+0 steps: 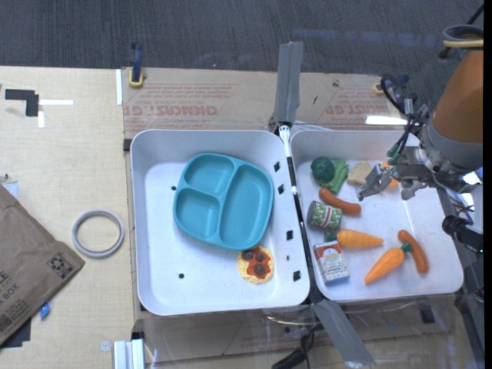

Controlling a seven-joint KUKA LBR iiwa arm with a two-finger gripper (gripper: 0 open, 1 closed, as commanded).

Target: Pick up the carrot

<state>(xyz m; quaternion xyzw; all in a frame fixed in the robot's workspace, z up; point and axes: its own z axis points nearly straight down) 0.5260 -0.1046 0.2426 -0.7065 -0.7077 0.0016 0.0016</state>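
Where the bench carries its two shallow white bins side by side, the left bin holds two things and the right bin holds more. The biggest single item is the one teal divided plate, three compartments, lying in the middle of the left bin; touching its near edge is one small toy pizza.

The arm comes in from the right, orange above the wrist, and its gripper hangs over the far right part of the right bin with its two fingers spread apart and nothing between them.

In the right bin there are two carrots. One carrot lies on its side near the middle of the bin, and the second carrot lies at a slant just to the right and nearer. Neither touches the gripper. There are two sausages: one left of centre, the other just right of the second carrot. One broccoli sits at the far left corner, one piece of bread beside it, one small can below the first sausage, and one small carton at the near left.

Outside the bins, on the left of the bench, lie one roll of tape and one brown cardboard box.
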